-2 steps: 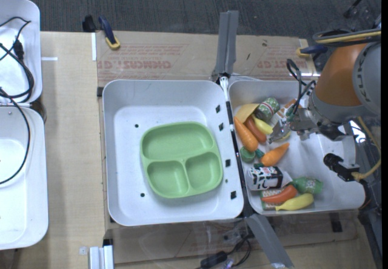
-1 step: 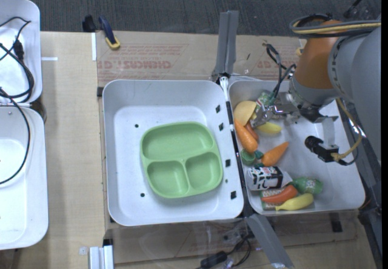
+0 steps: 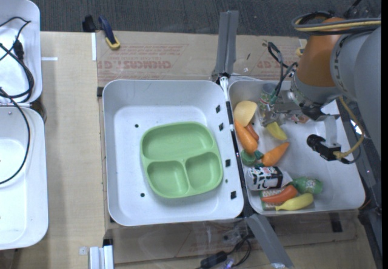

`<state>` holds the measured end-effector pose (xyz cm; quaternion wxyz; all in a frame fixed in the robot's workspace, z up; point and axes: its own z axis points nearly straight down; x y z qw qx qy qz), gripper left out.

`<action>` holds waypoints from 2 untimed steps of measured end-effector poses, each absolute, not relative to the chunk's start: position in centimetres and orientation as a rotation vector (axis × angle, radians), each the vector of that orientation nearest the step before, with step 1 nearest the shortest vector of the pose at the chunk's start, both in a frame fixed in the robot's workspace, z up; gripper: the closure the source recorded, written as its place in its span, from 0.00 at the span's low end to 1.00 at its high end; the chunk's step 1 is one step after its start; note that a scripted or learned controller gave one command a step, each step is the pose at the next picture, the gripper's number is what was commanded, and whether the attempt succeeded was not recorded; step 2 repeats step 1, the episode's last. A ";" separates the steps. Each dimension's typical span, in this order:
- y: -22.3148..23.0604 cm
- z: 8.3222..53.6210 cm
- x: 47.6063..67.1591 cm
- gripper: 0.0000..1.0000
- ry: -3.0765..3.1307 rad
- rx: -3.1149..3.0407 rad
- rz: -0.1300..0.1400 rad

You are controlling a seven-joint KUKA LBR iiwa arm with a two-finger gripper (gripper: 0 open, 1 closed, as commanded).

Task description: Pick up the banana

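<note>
A yellow banana [image 3: 296,202] lies along the front wall of the right bin [image 3: 339,192], next to an orange carrot [image 3: 280,195]. My gripper [image 3: 274,114] hangs low over the back middle of that bin, well away from the banana. A small yellow piece [image 3: 276,131] lies just below the gripper's tip; whether they touch is unclear.
The right bin also holds a pale yellow rounded item [image 3: 245,111], two more orange carrots [image 3: 247,137] [image 3: 275,154], a black-and-white can [image 3: 265,178] and a green item [image 3: 309,185]. A green divided plate [image 3: 180,159] sits in the left bin [image 3: 121,140]. A black cable [image 3: 327,148] hangs off the wrist.
</note>
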<state>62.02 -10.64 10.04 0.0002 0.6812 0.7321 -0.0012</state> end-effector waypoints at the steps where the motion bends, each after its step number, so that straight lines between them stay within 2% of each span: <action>1: -6.7 21.0 65.9 1.00 2.351 2.081 -0.001; 2: -6.7 21.0 65.9 1.00 2.351 2.081 -0.001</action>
